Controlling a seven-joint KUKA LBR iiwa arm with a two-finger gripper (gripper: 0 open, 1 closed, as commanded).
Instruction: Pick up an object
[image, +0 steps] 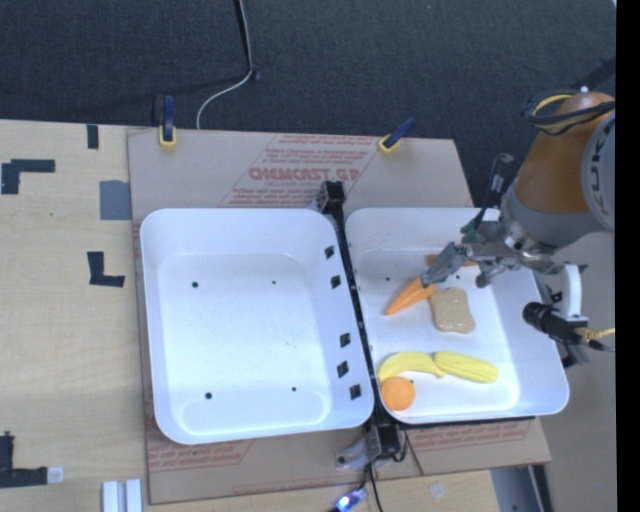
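- Lying in the right bin (535, 400), the carrot (409, 296) points its tip toward the divider.
- Its thick end is at the gripper (452, 262); whether the tool is wide, narrow or holding it, I cannot tell.
- Just right of the carrot: a tan biscuit (452, 312).
- Nearer the front: a banana (410, 365), corn (466, 367), an orange (398, 394).
- The left bin (160, 240) sits alongside.

I am seeing an orange carrot (409, 295) lying slantwise in the right bin (535, 400), a tan bread slice (452, 311) just beside it, and nearer the front rim a yellow banana (410, 364), corn cob (466, 367) and orange ball (398, 394).
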